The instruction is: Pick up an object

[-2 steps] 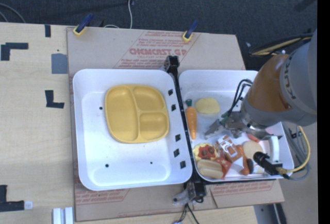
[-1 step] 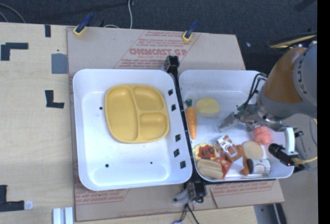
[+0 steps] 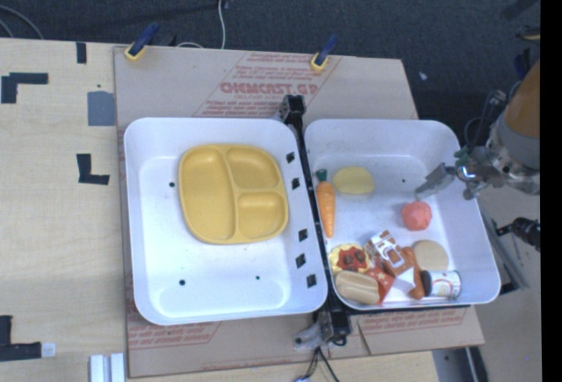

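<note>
I see the hand (image 3: 443,176) at the right bin's (image 3: 378,133) right rim, just above the pink ball (image 3: 417,214); I cannot tell whether it is released or clenched. The carrot (image 3: 327,207) lies along the divider, tip pointing toward me. The bin's upper half offers open floor; toys crowd its lower corner.

A yellow divided plate (image 3: 234,193) lies in the left bin (image 3: 149,284).
</note>
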`<state>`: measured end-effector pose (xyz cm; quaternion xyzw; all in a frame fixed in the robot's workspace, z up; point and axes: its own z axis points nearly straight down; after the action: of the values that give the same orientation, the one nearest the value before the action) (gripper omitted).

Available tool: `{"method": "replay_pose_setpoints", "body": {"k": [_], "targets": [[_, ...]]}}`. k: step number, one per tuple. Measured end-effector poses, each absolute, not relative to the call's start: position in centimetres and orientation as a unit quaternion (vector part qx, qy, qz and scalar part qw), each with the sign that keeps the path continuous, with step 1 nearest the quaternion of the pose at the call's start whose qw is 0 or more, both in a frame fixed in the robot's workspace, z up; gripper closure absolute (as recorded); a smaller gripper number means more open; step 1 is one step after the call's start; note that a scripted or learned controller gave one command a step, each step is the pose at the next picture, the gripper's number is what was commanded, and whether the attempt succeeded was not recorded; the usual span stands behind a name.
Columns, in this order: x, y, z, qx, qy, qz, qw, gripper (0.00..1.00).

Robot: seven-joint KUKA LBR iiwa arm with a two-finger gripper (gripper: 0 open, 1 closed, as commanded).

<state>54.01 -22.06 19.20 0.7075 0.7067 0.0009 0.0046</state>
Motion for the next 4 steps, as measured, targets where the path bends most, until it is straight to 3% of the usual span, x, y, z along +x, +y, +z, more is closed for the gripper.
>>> {"method": "replay_pose_setpoints", "body": {"k": [1,2,3,4], "targets": [[53.8,-20.9,8.0,0.707,0.707,-0.0002,0.001,0.0],[57.9,-15.6,8.5,0.705,0.709,0.0009,0.001,0.0],[50.8,-22.1,8.6,0.709,0.705,-0.0003,0.001,0.0],[57.6,-18.9,8.6,0.705,0.709,0.001,0.002,0.0]]}}
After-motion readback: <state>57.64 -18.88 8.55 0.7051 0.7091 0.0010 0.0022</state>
